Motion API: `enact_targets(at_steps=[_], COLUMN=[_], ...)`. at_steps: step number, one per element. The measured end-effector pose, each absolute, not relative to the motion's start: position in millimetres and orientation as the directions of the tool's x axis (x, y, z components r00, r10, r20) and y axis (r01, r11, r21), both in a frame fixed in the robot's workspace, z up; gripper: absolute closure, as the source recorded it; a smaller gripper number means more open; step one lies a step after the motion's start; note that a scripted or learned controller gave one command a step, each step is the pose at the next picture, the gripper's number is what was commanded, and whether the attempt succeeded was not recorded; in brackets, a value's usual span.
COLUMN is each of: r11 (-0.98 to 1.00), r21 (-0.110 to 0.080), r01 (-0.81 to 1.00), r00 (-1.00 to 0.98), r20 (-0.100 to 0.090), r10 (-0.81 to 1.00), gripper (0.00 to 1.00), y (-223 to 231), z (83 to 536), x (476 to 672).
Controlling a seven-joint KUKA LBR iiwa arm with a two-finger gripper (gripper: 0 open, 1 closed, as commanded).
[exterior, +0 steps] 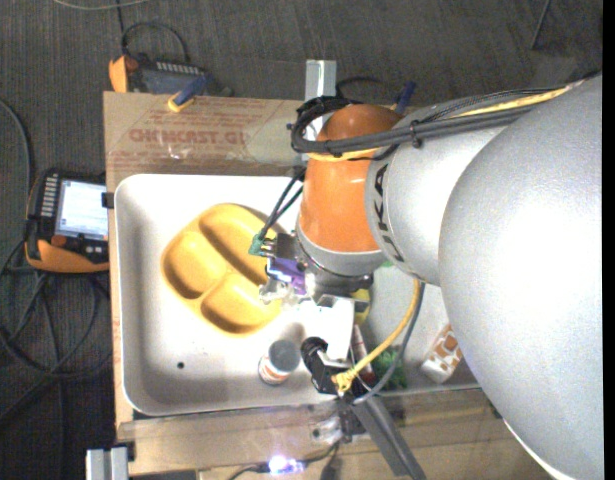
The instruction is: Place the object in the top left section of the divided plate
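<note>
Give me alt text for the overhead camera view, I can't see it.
A grey arm with an orange band reaches from the right over a white bin holding a yellow divided plate, its wrist above the plate's right edge. A small orange-and-grey bottle stands in the bin near the plate.

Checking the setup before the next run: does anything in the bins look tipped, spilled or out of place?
Nothing stands out. The yellow divided plate lies flat in the left bin, and a small container sits beside it near the arm.

Divided plate (209,265) glossy yellow, probably plastic.
</note>
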State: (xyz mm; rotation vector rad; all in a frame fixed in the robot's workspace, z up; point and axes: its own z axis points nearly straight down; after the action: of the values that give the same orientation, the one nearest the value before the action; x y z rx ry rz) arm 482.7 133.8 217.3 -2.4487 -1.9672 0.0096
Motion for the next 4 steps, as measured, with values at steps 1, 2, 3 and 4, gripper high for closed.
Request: enact_targets(at_steps=[1,2,3,4], r11=[0.153,0.067,-0.014,-0.059], r21=[0.016,-0.004,-0.006,-0.005], r01=[0.988,0.998,1.000,0.998], r00=[-0.153,-0.067,0.014,0.059], r20=[0.002,-0.006,-0.005,-0.002], r10=[0.988,0.998,1.000,0.998], gripper=[1.00,1.00,1.00,1.00], y=[146,171,125,128], z=[100,188,185,193], x=[487.9,539.2,482.5,482.7])
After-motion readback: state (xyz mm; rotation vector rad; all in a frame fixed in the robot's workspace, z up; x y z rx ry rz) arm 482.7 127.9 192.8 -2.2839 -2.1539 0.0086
